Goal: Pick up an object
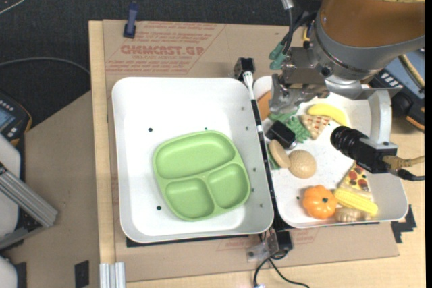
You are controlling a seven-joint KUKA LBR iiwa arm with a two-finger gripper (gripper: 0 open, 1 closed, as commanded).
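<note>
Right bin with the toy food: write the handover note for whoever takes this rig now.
Two-finger gripper: low over the right white bin's upper left corner, above the green leafy toy; finger state unreadable, no grasp confirmed.
Right bin: orange toy pumpkin, yellow corn cob, beige round bun, yellow banana, two pizza slices.
Left white bin: green divided plate.
Done: approach. Left: grasp and lift.

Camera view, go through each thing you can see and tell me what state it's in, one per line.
Green plate: upright, flat in the left bin, nothing in its compartments.
Pumpkin: upright, stem up, in the right bin.
Corn: lying on its side beside the pumpkin.
Banana: lying flat.
Claw: low in the right bin over the green toy.
</note>
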